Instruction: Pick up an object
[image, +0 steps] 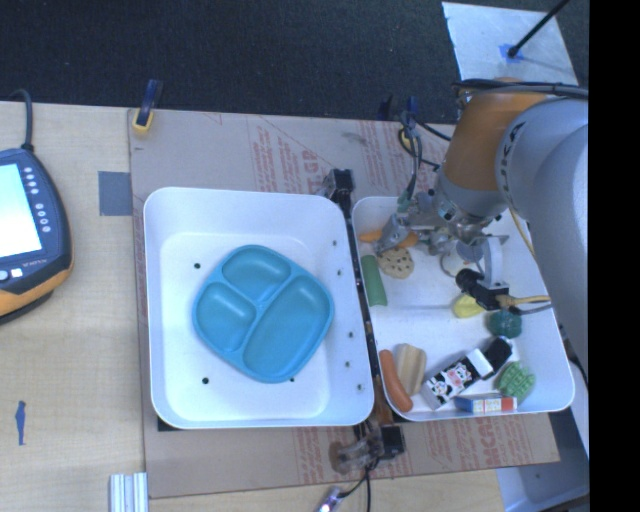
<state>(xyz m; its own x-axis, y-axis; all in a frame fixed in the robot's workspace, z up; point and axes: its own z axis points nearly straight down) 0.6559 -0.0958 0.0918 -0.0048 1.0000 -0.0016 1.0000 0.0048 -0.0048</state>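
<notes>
My gripper (404, 236) hangs low over the far left corner of the right bin (545, 330), under the grey arm with the orange band. Just below it lies a round brown cookie (397, 264), and a small orange piece (371, 237) lies to its left. A green cucumber-like stick (373, 281) rests along the bin's left wall. Nothing can be made out between the gripper's tips.
The left bin (165, 300) holds a blue divided plate (263, 312). Further in the right bin lie a yellow piece (467, 308), a teal piece (505, 324), a green knobbly piece (516, 380), a cow-patterned box (455, 378), a sausage (393, 381), a beige bread piece (411, 361) and a tube (486, 404).
</notes>
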